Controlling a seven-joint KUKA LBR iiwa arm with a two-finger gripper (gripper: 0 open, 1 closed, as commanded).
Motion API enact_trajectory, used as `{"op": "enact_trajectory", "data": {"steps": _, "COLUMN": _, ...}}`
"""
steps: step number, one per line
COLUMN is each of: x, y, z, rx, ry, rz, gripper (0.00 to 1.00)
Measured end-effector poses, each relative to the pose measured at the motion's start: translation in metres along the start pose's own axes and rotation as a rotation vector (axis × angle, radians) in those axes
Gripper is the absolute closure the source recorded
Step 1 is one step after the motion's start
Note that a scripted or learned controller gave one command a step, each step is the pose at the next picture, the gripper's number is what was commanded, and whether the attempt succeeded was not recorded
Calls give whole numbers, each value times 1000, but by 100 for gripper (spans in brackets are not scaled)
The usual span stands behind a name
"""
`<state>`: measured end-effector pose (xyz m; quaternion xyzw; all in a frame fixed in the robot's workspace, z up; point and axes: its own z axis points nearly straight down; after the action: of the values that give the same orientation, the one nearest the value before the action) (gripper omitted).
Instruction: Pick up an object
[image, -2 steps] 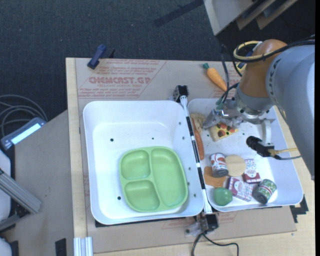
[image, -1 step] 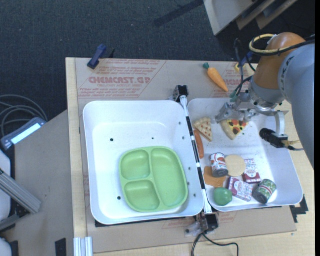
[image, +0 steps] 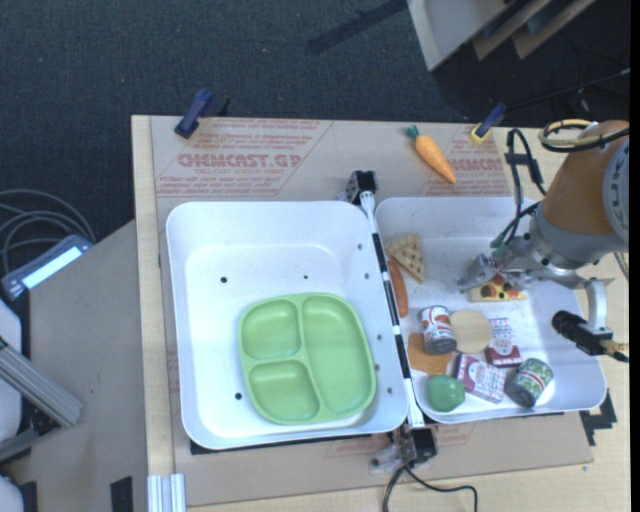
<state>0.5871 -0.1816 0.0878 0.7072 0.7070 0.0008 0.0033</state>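
My gripper hangs low over the upper middle of the right bin, reaching in from the right. Just under and beside it lies a small yellow and red toy; whether the gripper touches it I cannot tell. Further down the bin are a red can, a round tan biscuit, a red and white packet, a pink packet, a green can and a green apple. A waffle and an orange sausage lie along the bin's left wall.
The left bin holds a green divided plate. A toy carrot lies on the bench behind the right bin. An orange wedge sits by the right bin's left wall. Blue clamps grip the bench's back edge.
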Motion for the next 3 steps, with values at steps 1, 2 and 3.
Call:
{"op": "enact_trajectory", "data": {"steps": 1, "x": 0, "y": 1, "z": -11, "rx": -4, "ry": -2, "rz": 0, "gripper": 100}}
{"op": "enact_trajectory", "data": {"steps": 2, "x": 0, "y": 1, "z": -11, "rx": -4, "ry": -1, "rz": 0, "gripper": 0}}
{"op": "enact_trajectory", "data": {"steps": 3, "x": 0, "y": 2, "z": -21, "rx": -7, "ry": -3, "rz": 0, "gripper": 100}}
